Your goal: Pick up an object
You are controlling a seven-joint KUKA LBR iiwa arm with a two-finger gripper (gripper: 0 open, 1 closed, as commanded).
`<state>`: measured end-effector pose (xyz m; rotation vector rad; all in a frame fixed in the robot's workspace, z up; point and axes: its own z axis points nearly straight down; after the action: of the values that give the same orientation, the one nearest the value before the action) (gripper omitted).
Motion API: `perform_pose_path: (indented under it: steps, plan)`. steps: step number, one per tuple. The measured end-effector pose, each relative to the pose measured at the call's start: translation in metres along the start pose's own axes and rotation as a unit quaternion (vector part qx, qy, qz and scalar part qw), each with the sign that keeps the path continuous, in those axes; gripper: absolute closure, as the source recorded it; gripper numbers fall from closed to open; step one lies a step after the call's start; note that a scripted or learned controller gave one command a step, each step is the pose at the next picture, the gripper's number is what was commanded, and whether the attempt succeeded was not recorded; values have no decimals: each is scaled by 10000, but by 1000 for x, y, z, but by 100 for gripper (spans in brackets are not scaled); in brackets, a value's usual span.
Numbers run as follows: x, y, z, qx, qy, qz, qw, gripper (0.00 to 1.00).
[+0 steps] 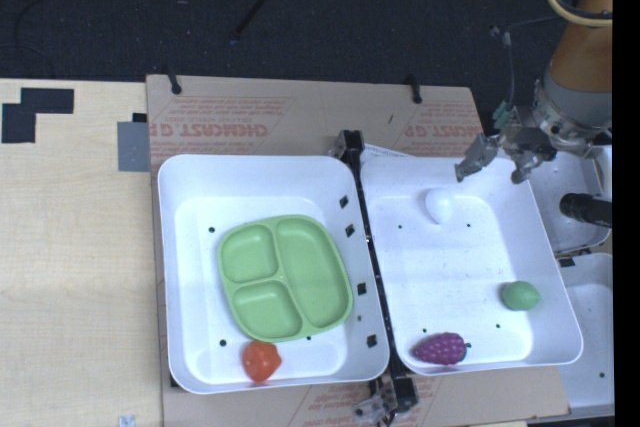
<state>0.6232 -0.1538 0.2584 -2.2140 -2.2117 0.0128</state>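
Note:
My gripper (497,162) hangs over the far right corner of the right bin (470,360), its two fingers spread apart with nothing between them. A white rounded object (439,204) lies in that bin, a little below and to the left of the fingers. A green ball (520,296) rests near the bin's right wall. A purple bunch of grapes (440,348) sits at its near edge. In the left bin (190,215) lie a green divided plate (285,276) and a red-orange fruit (261,360).
A black divider (365,255) runs between the two bins. Brown cardboard (300,120) lies under and behind them. The arm's orange band (585,50) rises at the far right, above the bin's right corner.

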Motion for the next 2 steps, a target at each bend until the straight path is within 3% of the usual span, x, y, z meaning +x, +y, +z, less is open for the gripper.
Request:
perform_pose_path:
  steps: [1, 2]
  plan:
    - [0, 2, -7, -57, -10, -7, 10000, 0]
    - [5, -2, 38, -37, -7, -6, 10000, 0]
